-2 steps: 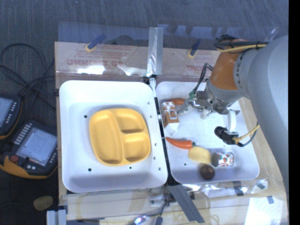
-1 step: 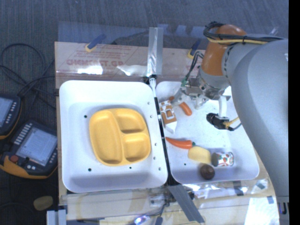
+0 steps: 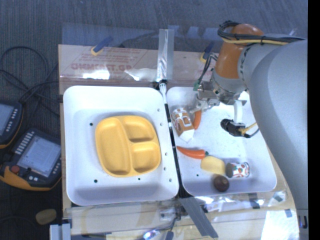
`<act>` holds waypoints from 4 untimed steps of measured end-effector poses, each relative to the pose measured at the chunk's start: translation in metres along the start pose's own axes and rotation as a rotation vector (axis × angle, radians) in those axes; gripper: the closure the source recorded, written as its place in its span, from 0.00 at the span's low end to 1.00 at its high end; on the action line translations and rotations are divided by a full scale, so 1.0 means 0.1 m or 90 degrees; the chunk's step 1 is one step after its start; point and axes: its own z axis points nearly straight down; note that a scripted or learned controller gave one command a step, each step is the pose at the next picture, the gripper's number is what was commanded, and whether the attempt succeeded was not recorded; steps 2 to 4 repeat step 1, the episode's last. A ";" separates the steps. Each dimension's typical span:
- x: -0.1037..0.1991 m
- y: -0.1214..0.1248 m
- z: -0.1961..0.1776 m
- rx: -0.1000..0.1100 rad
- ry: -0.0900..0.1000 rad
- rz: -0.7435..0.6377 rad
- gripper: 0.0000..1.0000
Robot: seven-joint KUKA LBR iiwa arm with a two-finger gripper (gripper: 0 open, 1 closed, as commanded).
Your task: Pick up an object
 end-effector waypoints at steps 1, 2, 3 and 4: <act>0.70 -0.48 -0.86 -0.006 0.007 -0.161 1.00; 0.70 -0.48 -0.86 -0.006 0.007 -0.161 1.00; 0.70 -0.48 -0.86 -0.006 0.007 -0.161 1.00; 0.70 -0.48 -0.86 -0.006 0.007 -0.161 1.00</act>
